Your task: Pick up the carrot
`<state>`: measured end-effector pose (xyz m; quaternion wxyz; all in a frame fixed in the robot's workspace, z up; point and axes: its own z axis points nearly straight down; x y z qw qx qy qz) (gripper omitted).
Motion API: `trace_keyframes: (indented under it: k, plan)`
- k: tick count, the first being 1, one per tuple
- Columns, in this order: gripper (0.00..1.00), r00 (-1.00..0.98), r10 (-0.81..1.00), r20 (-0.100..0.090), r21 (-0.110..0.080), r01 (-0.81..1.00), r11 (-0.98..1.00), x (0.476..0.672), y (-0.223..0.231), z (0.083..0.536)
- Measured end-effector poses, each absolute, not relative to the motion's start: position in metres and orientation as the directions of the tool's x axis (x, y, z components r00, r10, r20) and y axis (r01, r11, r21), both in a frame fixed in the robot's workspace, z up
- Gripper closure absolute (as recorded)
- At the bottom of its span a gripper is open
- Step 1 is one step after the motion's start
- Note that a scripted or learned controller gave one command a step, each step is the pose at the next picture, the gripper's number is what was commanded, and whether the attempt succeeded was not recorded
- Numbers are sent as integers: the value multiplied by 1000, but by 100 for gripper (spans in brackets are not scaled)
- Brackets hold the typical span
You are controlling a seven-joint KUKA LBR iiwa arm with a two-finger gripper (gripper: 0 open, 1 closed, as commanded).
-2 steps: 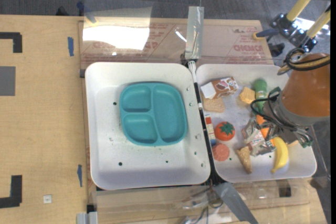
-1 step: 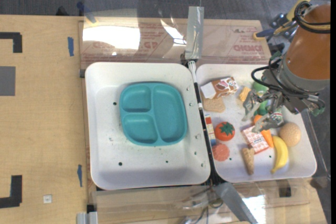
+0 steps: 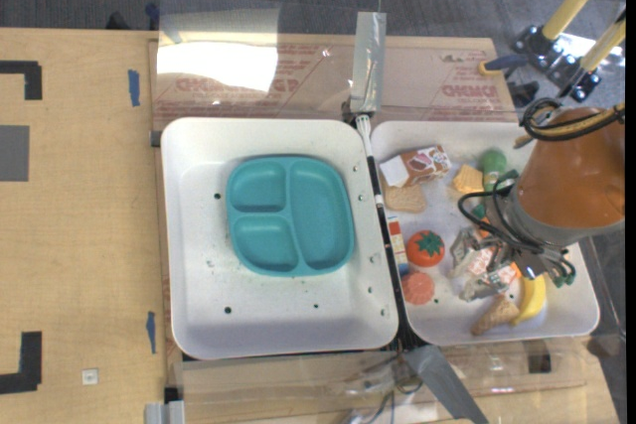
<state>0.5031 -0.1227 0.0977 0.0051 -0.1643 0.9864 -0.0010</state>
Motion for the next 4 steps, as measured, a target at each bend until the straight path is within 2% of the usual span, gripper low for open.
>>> trace_keyframes:
  k: [1, 2, 3, 4]
  plan:
    - [100, -931, -365, -15, -5, -365, 931, 547, -84, 191]
    - [100, -932, -363, -14, -3, -363, 932, 546, -84, 197]
    - [100, -931, -363, -23, -6, -363, 932, 548, -83, 209]
    - [100, -841, -541, -2, -2, -541, 841, 489, -133, 201]
